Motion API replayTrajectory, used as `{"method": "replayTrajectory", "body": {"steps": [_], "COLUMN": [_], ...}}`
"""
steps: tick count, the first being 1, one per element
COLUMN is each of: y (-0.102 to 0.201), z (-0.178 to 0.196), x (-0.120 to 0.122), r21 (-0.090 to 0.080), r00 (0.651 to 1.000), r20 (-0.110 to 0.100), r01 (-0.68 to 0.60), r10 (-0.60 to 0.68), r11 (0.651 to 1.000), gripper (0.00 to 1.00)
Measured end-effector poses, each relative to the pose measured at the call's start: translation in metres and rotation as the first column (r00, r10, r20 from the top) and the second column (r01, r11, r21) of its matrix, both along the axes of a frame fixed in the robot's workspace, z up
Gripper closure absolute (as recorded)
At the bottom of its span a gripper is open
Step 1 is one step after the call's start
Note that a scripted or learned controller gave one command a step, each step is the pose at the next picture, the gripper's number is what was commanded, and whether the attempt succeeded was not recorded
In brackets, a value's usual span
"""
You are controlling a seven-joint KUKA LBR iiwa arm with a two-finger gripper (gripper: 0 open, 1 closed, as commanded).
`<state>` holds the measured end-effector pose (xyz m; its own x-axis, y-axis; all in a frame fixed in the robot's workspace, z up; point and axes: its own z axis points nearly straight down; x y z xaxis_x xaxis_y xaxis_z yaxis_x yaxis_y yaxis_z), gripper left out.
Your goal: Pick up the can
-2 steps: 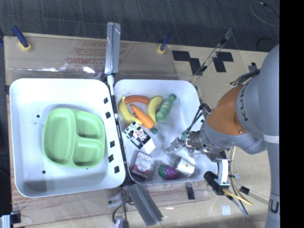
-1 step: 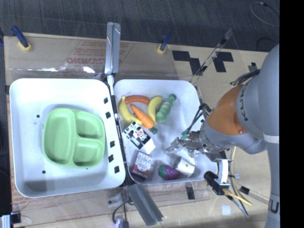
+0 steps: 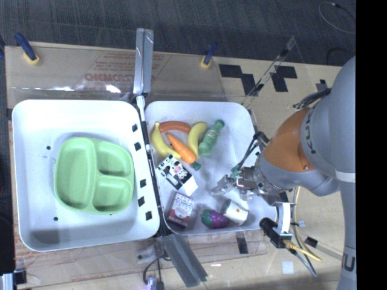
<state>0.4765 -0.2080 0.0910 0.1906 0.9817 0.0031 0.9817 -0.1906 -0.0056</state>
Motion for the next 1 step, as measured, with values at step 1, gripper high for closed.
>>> {"method": "replayTrajectory", "body": {"steps": [1], "y": [0.0000], "z": [0.0000], "x": [0.0000], "r21": [0.000], "r00": [1.000], "r20": [0.000], "r01": [0.000], "r10": [0.000], "r11": [1.000], "gripper": [0.00]}}
